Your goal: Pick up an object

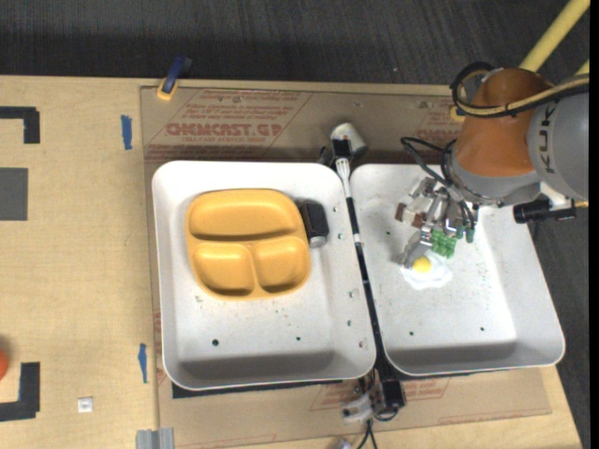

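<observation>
- Though small, the fried-egg toy point(425, 269) in the right bin point(524, 344) looks light, flat, rubbery; pinch its raised yolk.
- Whether the tool point(432, 232) above it is clenched, I cannot tell.

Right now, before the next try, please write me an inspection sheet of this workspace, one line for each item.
Surface: two white bins side by side, left bin and right bin, on a cardboard sheet on the bench.
Job's things: yellow divided tray and a small dark object beside it in the left bin; fried egg toy in the right bin.
Clutter: nothing seen.
Gripper: gripper low over the right bin, just above the fried egg toy; holding nothing that I can see.
Cables: black cables looped at the wrist.
Surroundings: blue tape marks on the bench.
</observation>
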`<control>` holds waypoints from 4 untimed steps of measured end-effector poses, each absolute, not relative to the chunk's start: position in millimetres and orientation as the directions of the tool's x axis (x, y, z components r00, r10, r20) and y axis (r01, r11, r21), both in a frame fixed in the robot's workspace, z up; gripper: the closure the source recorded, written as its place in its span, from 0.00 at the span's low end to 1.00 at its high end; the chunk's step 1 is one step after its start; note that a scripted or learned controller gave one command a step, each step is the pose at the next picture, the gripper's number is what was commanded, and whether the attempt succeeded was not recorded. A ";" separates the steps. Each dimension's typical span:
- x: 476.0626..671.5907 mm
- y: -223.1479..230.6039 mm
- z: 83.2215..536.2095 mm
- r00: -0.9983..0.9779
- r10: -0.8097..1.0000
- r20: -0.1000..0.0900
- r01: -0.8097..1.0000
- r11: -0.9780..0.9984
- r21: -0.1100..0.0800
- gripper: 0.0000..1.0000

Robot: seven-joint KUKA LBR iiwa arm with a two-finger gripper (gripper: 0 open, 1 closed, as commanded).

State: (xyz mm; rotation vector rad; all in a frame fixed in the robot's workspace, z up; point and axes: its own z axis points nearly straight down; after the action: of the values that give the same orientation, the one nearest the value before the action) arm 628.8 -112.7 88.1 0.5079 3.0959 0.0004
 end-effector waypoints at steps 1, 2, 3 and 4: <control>651.4 -91.8 121.3 -0.915 0.404 -0.007 0.404 0.915 0.002 0.00; 597.3 -100.6 85.4 -1.000 -0.028 -0.003 -0.028 1.000 0.001 0.00; 657.3 -113.0 83.7 -0.997 -0.073 0.033 -0.072 0.997 0.007 0.00; 531.3 -103.2 84.9 -0.994 0.105 0.000 0.105 0.994 0.001 0.00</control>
State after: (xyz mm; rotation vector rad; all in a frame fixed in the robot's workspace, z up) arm 531.3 -103.2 84.9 0.1655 3.1369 0.0015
